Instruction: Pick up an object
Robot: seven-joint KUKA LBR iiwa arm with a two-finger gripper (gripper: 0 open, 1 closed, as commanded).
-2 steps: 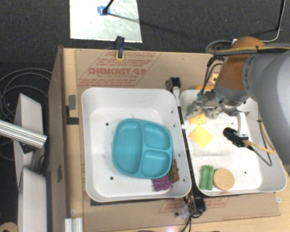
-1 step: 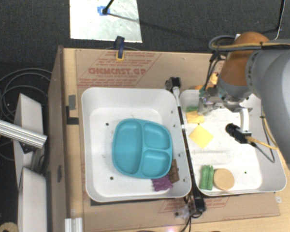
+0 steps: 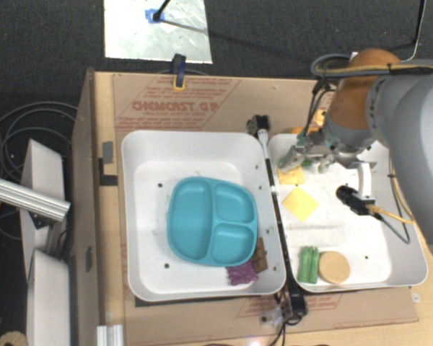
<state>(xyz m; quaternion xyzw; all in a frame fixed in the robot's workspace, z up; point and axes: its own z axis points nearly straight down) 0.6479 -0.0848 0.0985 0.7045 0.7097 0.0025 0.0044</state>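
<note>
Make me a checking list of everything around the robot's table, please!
Surface: left shallow white bin and right shallow white bin, side by side on brown cardboard.
Job's things: in right bin, yellow flat square, green piece, tan round disc.
Clutter: in left bin, teal divided plastic plate, purple scrap.
Hand: grey arm's hand low over right bin's far-left corner.
Cables: black loops on floor, left.
Surroundings: dark carpet, shiny silver sheet.

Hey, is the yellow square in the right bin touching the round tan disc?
Apart. The camera view shows bare floor of the right bin between the yellow square and the round tan disc.
</note>
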